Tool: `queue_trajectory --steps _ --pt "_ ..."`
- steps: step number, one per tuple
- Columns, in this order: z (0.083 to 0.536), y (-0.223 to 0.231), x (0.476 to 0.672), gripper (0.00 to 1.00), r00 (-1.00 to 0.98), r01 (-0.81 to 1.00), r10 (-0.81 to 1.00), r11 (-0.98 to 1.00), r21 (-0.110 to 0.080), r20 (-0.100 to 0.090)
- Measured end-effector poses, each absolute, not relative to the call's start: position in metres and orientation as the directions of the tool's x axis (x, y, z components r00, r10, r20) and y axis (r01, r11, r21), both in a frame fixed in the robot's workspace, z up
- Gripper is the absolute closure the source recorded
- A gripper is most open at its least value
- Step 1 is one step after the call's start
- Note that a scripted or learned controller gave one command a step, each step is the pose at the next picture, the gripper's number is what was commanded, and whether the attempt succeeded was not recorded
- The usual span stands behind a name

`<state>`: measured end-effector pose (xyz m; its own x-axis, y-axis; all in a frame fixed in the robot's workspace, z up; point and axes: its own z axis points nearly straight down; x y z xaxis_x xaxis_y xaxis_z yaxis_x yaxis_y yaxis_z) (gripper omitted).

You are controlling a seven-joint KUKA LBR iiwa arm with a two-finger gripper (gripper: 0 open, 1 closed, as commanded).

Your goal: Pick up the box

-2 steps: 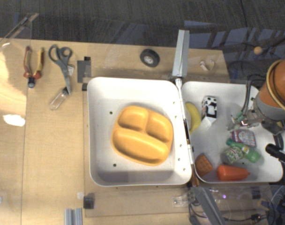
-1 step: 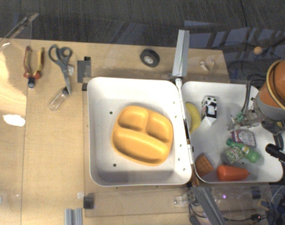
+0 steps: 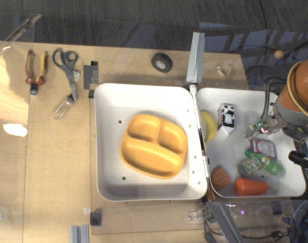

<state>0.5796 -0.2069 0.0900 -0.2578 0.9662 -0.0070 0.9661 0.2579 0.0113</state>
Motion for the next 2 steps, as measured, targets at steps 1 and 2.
queue_trajectory --steps 1,2 --pt "0.131 -0.205 0.562 0.00 -0.286 0.958 0.958 0.286 0.008 -0.004" --pt "0.102 -0.206 0.548 0.00 -0.274 0.961 0.962 0.275 0.029 -0.015"
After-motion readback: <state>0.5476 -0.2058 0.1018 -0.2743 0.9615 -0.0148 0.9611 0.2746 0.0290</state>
